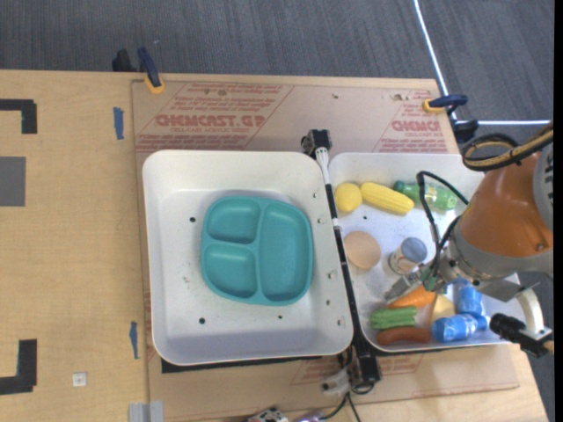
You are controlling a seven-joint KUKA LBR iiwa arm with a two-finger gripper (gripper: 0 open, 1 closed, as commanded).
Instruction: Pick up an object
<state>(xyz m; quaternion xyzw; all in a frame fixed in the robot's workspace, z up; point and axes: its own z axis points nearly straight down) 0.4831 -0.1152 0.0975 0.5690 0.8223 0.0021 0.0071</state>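
Observation:
The right bin (387, 167) holds several toy foods. A yellow lemon (347, 197) and a corn cob (387, 198) lie at its far side, next to a green item (437, 195). A tan disc (361, 251) and a small grey-blue round piece (412, 251) sit mid-bin. Near the front lie an orange carrot (413, 300), a green vegetable (394, 317), a red piece (405, 333) and two blue pieces (457, 326). My gripper (409, 282) is down in this bin, just above the carrot and right of the tan disc. The wrist hides what lies under it.
The left bin (167, 236) holds a teal divided plate (258, 249). The bulky orange-banded arm (503, 222) and its cables cover the right bin's right side. A black clamp (315, 141) sits at the back where the two bins meet.

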